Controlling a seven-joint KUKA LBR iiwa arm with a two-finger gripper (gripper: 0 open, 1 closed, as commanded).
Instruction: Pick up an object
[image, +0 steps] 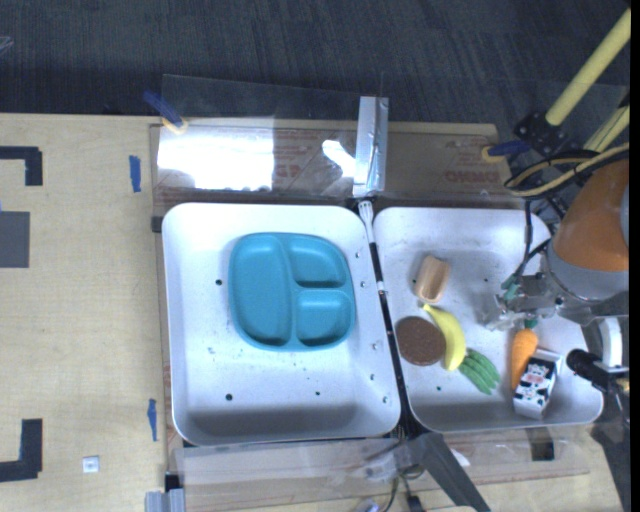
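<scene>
Gripper (520, 303) first: mine hangs low over the right bin (470, 225), near its right wall, just above the top of an orange carrot (523, 356), and whether it is wide, narrow or touching anything I cannot tell from this angle. My grey arm with its orange band (592, 230) comes in from the right edge. Nearest the front of that bin, a small black-and-white carton (535, 385) lies just below the carrot, touching its lower end. To their left sits a green vegetable (479, 369), then a yellow banana (449, 337) curving against a brown round disc (421, 340). Further back, a tan cylinder-shaped piece (432, 278) stands apart from the rest. Across the divider, the left bin (200, 380) holds a blue divided plate (293, 290) near its middle. Beyond both bins, a clear plastic sheet (260, 150) lies against the bench's back edge.
</scene>
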